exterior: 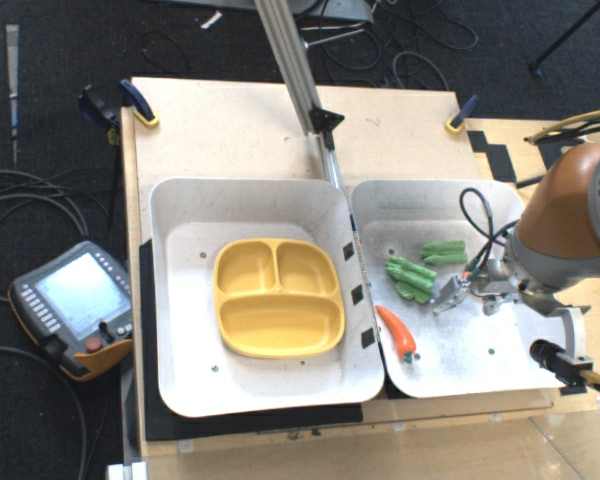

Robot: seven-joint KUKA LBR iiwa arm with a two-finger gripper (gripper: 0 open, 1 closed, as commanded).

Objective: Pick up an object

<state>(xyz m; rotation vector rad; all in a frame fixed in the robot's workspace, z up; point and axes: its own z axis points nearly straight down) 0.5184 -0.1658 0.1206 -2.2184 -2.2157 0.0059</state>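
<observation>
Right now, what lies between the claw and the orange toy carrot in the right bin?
In the camera view, just bare white bin floor separates the claw from the orange toy carrot; the green toy vegetables lie off to the side.

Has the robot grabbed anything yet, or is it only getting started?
Nothing looks picked up yet. The gripper is down in the right bin, right beside the green toy pieces. The orange carrot lies apart, untouched. Grasping and lifting something is left.
</observation>
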